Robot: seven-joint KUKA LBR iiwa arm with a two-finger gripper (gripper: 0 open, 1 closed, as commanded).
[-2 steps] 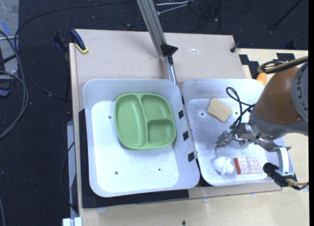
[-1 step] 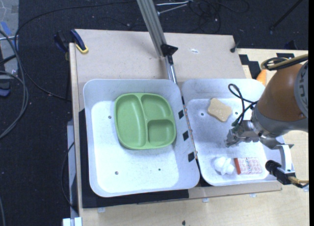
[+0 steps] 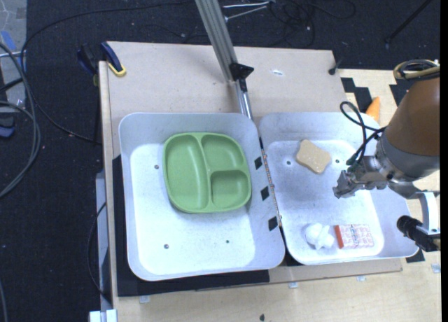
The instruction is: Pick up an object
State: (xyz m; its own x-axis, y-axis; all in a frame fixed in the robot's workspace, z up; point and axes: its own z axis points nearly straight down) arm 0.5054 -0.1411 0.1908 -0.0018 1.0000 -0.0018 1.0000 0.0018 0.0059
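I am operating in a robotics lab, not a home. A plywood bench (image 3: pixel 294 68) carries two shallow white bins (image 3: pixel 140 173) fixed side by side. An aluminium mast (image 3: pixel 213 19) rises behind them. Loose black cables (image 3: pixel 49 26) trail across the dark speckled floor (image 3: pixel 42 194) around the bench.

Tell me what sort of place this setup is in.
Most likely a robotics lab, not a kitchen. A robot arm reaches over two white bins on a wooden bench, cables trail across the dark floor, and a metal pole stands behind.
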